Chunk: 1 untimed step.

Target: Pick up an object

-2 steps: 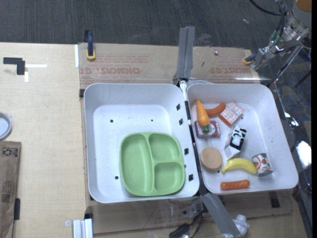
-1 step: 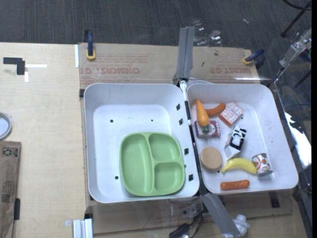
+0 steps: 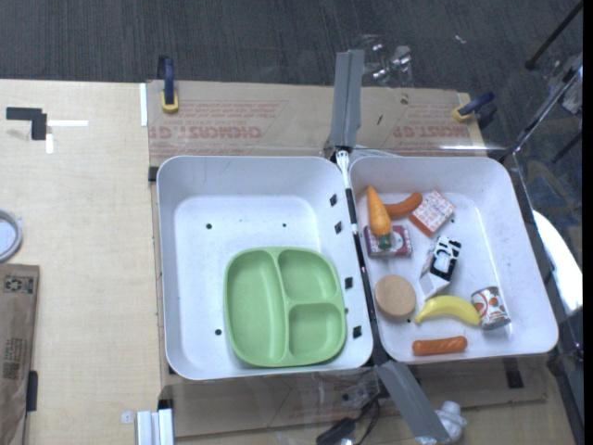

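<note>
Nearest the camera in the right bin (image 3: 519,202) lies a red sausage (image 3: 439,346), with a yellow banana (image 3: 447,310) just behind it, a small printed can (image 3: 491,308) at the banana's right end and a tan round disc (image 3: 396,296) to its left. Farther back sit a black-and-white carton (image 3: 444,259), a small pink-and-green packet (image 3: 387,241), an orange carrot (image 3: 377,209), a second sausage (image 3: 404,204) and a red checked box (image 3: 432,211). The left bin (image 3: 185,248) holds a green divided plate (image 3: 285,306) on the tabletop (image 3: 83,202); the end effector's state cannot be told.
</note>
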### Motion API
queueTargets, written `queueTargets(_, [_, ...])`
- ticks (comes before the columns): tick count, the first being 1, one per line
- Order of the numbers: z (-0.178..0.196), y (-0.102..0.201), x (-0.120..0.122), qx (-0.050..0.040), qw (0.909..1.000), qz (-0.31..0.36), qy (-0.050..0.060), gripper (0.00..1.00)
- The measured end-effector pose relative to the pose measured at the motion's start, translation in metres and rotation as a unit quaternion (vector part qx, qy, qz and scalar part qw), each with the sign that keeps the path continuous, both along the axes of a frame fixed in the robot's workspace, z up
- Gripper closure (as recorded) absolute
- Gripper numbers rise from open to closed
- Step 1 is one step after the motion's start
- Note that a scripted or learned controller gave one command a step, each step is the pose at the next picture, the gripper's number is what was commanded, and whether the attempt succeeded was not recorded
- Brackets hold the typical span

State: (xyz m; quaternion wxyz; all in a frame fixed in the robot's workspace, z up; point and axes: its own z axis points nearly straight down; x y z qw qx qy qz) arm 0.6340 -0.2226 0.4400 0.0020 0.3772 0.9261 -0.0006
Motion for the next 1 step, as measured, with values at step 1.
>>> queueTargets(1, [-0.1119, 0.0566, -0.0018, 0.0008, 0.9935, -0.114, 0.001, 1.0])
